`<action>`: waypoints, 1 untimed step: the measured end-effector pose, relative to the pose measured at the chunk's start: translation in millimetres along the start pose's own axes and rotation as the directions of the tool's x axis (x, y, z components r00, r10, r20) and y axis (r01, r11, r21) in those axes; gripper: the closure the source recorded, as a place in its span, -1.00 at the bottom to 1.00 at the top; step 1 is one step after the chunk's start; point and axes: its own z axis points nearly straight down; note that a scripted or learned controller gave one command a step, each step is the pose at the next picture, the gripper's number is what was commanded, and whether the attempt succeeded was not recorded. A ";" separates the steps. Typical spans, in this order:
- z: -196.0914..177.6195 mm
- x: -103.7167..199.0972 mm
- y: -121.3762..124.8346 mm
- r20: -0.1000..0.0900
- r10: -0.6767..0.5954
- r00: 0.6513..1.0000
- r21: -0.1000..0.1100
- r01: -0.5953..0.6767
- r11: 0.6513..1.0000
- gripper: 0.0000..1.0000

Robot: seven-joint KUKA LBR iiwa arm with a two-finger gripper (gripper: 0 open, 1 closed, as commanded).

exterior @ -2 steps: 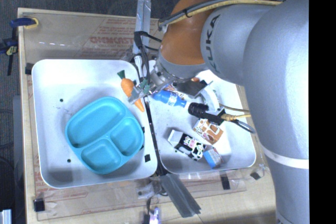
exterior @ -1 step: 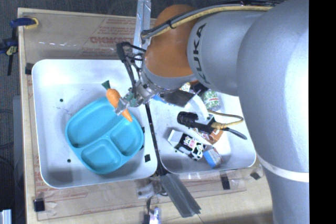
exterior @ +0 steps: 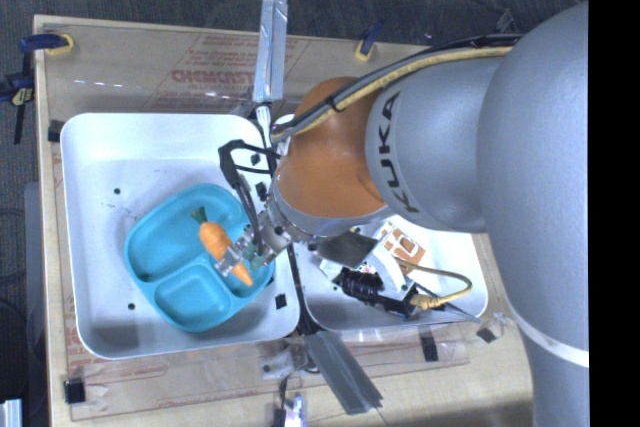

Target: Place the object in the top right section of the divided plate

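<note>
The pincer [exterior: 246, 255] hangs low over the right-hand rim of the blue divided plate [exterior: 165, 250], and its tip is so crowded with metal and orange that I can't tell how wide it is open or whether it has hold of anything. Right against it, on its left, lies the carrot [exterior: 212, 237], a small orange one with a green tuft pointing towards the far side of the plate. It sits in the upper right compartment, close to the ridge that parts it from the big left one. A further scrap of orange shows just below the pincer, and whether that belongs to the same carrot I can't make out. The plate lies at a slant in the left bin [exterior: 100, 185], pushed towards the wall it shares with its neighbour. The other two compartments show bare blue. Above the pincer comes the orange band [exterior: 325, 155] and then the thick grey arm [exterior: 480, 115], which leans in from the right and covers most of the right bin [exterior: 335, 313]. In what shows of that bin lies a white card with red print [exterior: 400, 245], half under the arm. Both bins stand on a pale bench [exterior: 150, 65] with red lettering on its far strip, a blue clamp [exterior: 48, 42] at its far left corner.
</note>
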 end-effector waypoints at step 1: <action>-33.7 20.2 55.6 0.003 -0.205 0.979 -0.003 0.205 0.979 1.00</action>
